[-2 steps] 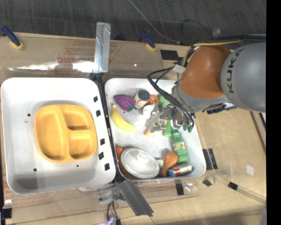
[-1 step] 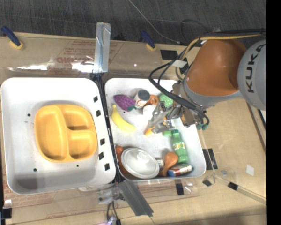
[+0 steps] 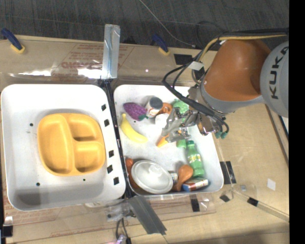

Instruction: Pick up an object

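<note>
Metal gripper (image 3: pixel 174 125) hangs over the right bin (image 3: pixel 213 149) (beside banana (image 3: pixel 131 130)).

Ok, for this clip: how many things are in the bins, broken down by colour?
Yellow: 2, divided tray in the left bin, banana
Purple: 1, grapes
Green: 2, bottle, small piece
White: 1, bowl
Orange or brown: 3, carrot piece, drumstick, piece
Total: 9; others are too small to tell.
</note>
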Robot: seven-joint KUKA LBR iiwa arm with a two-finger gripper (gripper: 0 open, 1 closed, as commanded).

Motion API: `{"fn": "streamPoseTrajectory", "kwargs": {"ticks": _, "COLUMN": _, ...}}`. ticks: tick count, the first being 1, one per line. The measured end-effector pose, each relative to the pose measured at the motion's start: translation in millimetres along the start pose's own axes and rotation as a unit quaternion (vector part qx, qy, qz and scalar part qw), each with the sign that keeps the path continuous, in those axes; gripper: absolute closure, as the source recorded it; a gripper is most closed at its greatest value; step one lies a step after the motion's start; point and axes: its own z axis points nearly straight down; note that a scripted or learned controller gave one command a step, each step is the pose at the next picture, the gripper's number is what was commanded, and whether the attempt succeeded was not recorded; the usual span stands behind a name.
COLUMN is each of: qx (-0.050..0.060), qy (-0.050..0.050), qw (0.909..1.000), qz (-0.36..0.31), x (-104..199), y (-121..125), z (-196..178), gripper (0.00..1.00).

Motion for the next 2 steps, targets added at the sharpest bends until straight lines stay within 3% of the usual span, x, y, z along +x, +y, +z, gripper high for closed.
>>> {"fn": "streamPoseTrajectory", "kwargs": {"ticks": 1, "qx": -0.001, "qy": 0.002, "qw": 0.9998, "qz": -0.017, "x": 43, "y": 1, "z": 84, "gripper": 1.0}}
{"fn": "streamPoseTrajectory", "kwargs": {"ticks": 2, "qx": 0.0, "qy": 0.003, "qw": 0.9909, "qz": 0.134, "x": -8, "y": -55, "z": 109, "gripper": 1.0}}
